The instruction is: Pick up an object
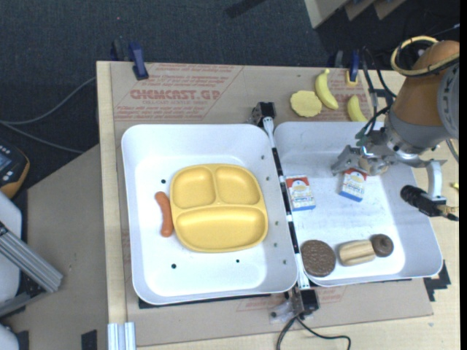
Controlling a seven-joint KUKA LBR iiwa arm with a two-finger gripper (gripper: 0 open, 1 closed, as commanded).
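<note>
Beside pincer (359, 162): carton (353, 186), cookie (318, 257).

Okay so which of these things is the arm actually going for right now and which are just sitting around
In play:
- tool, poised over the right bin
- small blue and white carton just under it

Lying about:
- red and white carton
- brown cookie
- bread roll
- chocolate doughnut
- yellow divided plate and sausage in the left bin
- bananas on the bench

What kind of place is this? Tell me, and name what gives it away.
Most likely a robotics lab bench for pick-up trials. A grey and orange arm reaches over two white bins holding toy food, such as a yellow divided plate and a small carton, on a board with clamps and cables.
</note>
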